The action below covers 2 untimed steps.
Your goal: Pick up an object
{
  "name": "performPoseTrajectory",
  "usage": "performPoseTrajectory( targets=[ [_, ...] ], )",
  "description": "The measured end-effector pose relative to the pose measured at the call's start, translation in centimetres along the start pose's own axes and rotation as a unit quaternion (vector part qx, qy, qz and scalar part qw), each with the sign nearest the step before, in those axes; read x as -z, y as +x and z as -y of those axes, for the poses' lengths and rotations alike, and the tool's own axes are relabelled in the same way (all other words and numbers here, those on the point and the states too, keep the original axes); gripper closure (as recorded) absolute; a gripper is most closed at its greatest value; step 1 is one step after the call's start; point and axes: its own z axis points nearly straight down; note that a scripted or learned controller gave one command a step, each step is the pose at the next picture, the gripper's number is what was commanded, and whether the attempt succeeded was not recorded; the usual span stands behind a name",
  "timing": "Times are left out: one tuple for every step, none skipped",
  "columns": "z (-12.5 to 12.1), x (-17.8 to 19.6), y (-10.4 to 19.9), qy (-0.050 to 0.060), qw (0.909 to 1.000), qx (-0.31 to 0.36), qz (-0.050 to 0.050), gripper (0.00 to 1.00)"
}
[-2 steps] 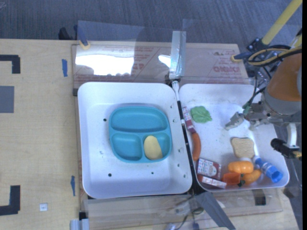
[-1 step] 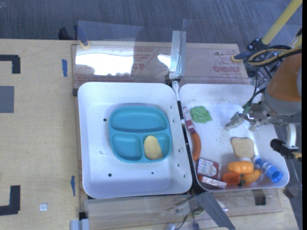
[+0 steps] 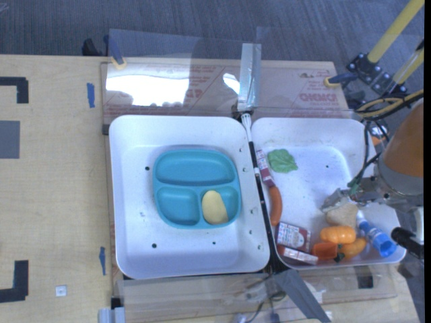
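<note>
A yellow potato point(image 3: 215, 207) sits in a blue tray point(image 3: 195, 170) in the left bin point(image 3: 128, 180); in the right bin point(image 3: 310, 157), the gripper point(image 3: 347, 199) hovers over a tan lump point(image 3: 341, 214), near the orange pepper point(image 3: 339, 235).

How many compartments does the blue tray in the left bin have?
3: on the blue divided tray, one wide across the top, one lower left, one lower right holding a yellow potato-shaped piece.
</note>
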Motion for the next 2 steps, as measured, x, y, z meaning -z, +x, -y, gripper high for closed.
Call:
performPoseTrajectory(
  targets=[
    [-0.1,1.0,-0.1,-0.002,1.0,-0.001,0.001,1.0],
    [-3.5,6.8,9.1,-0.001,0.9999,0.013,-0.001,1.0]
  ],
)
